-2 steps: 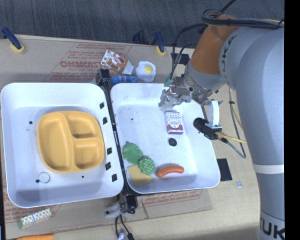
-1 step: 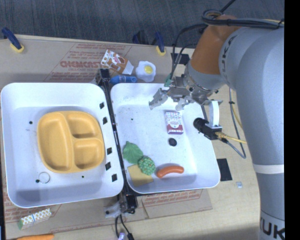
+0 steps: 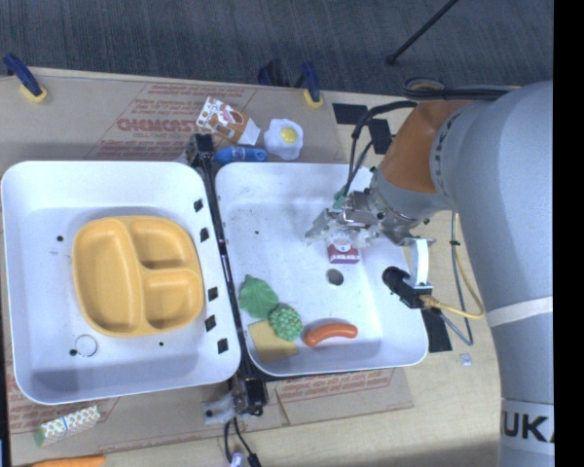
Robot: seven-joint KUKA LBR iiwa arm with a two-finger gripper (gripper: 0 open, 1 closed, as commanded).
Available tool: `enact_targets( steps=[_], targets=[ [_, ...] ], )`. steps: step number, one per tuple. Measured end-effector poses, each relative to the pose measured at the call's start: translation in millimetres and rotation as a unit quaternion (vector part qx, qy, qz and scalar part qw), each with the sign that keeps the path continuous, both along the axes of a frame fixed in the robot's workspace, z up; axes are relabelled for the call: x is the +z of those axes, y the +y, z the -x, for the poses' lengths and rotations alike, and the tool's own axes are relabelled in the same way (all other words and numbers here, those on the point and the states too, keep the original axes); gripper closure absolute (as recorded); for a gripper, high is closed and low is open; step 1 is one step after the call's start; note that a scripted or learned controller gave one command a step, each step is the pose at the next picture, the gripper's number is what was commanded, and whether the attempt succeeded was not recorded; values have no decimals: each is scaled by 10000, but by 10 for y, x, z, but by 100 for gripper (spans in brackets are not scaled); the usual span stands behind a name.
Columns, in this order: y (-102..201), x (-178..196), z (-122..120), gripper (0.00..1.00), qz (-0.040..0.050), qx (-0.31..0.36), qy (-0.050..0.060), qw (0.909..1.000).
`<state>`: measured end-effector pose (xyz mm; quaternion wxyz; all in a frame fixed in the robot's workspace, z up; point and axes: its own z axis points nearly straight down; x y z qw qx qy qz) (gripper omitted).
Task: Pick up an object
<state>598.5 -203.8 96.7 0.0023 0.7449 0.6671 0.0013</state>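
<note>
My gripper (image 3: pixel 345 237) hangs over the middle of the right bin (image 3: pixel 273 197), reaching in from the right. It is shut on a small red and white carton (image 3: pixel 344 252), which sits between the fingertips. A small dark oval patch (image 3: pixel 335 277) lies on the bin floor just below the carton. Near the bin's front edge lie a green leafy piece (image 3: pixel 257 295), a green bumpy piece (image 3: pixel 286 321), a yellow block (image 3: pixel 266 340) and an orange-red sausage shape (image 3: pixel 330 333).
The left bin (image 3: pixel 29 202) holds a yellow divided tray (image 3: pixel 136 272). Behind the bins on the cardboard lie a snack packet (image 3: pixel 220 118), a blue item (image 3: pixel 239 154) and a white and yellow egg-like toy (image 3: pixel 285 137). A wrapped packet (image 3: pixel 68 423) lies front left.
</note>
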Motion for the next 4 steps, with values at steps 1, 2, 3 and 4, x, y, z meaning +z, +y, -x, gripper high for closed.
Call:
enact_targets(
  steps=[1,2,3,4],
  targets=[
    [-18,113,-9,100,26,15,-12,10000],
    [810,705,585,100,-15,107,46,9999],
    [274,1696,948,100,3,1549,25,9879],
    [972,1315,962,100,-9,2062,41,9785]
  ],
)
